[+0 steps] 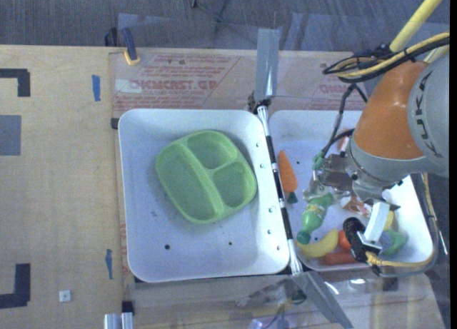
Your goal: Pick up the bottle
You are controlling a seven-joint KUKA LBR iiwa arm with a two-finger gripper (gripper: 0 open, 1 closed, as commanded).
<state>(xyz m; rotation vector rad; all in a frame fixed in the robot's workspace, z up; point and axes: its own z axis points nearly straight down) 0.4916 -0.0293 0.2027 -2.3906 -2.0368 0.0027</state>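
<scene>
Lettering first: red print runs across the cardboard sheet [171, 81] behind the bins, too blurred for me to read with any certainty. On my own grey casing, past the orange band, I make out the letters "KU" at the picture's right edge. The bottle [316, 215] carries a pale label patch, but no word on it is legible.

That bottle is green and lies tilted in the right bin [300, 124], its green cap pointing toward the near-left corner. My fingers [323, 190] sit right at its upper end; whether they are released or clenched, or even touching it, I cannot tell from this angle.

A yellow banana [321, 243] lies just beside the cap, against the near wall. A carrot [287, 170] lies along the wall next to the divider, close to the bottle but apart from it. My wrist and arm cover much of this bin's right side, with orange and green things half hidden beneath.

The left bin [128, 199] holds a green divided plate [207, 175], well apart from me. Strips of blue tape [96, 87] and black marks [16, 81] sit on the worktop [57, 199].
</scene>
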